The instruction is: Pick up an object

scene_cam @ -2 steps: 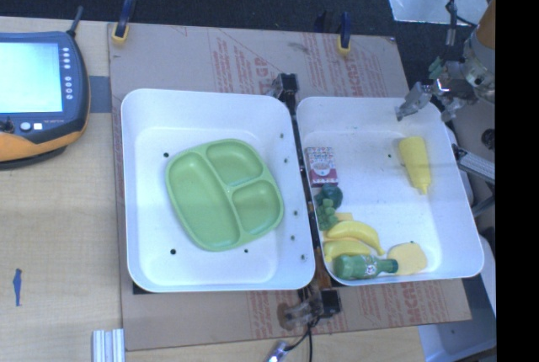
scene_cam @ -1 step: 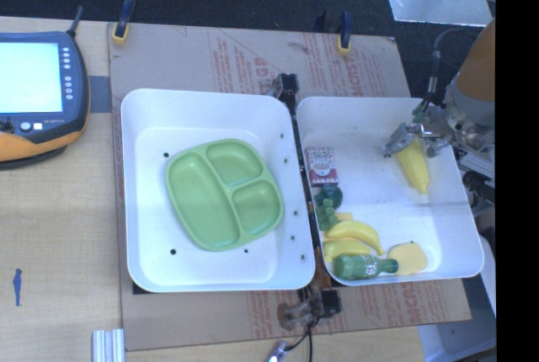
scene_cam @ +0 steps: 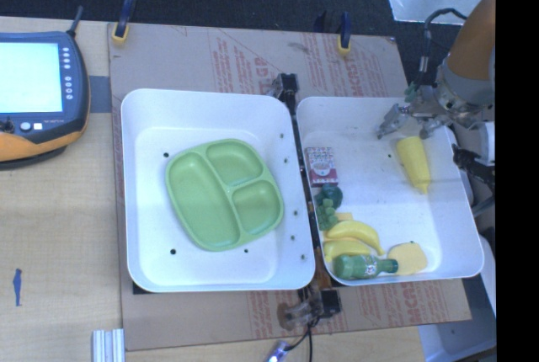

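Note:
My gripper hangs over the back right part of the right bin, fingers spread open with nothing between them. A yellow corn-like piece lies just below and in front of the fingertips, apart from them. Along the bin's left and front sides lie a small red-and-white packet, a dark green leafy item, a yellow banana, a green bottle and a pale yellow chunk.
The left bin holds a green three-section plate. A teach pendant lies on the bench at far left. Clamps hold the cardboard at the back edge. Bare bin floor stretches through the middle of the right bin.

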